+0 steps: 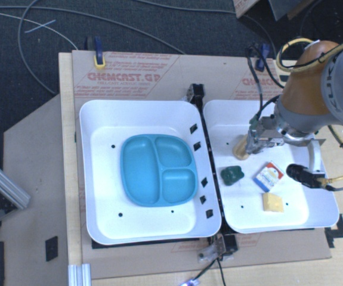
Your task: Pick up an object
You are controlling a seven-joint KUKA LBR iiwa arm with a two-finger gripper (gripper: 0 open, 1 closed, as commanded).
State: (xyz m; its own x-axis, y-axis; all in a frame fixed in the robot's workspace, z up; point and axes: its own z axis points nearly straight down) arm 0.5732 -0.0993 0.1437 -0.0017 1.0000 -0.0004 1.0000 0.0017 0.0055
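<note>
The gripper hangs over a tan object in the right bin; its grip cannot be told. Green lump, packet and yellow block lie nearby.

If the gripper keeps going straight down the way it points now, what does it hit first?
Most likely the tan object directly under the gripper in the right bin. Depth is hard to judge from above; it may already touch it. The green object lies off that line.

Blue divided plate in left bin; pincer over right bin.
</note>
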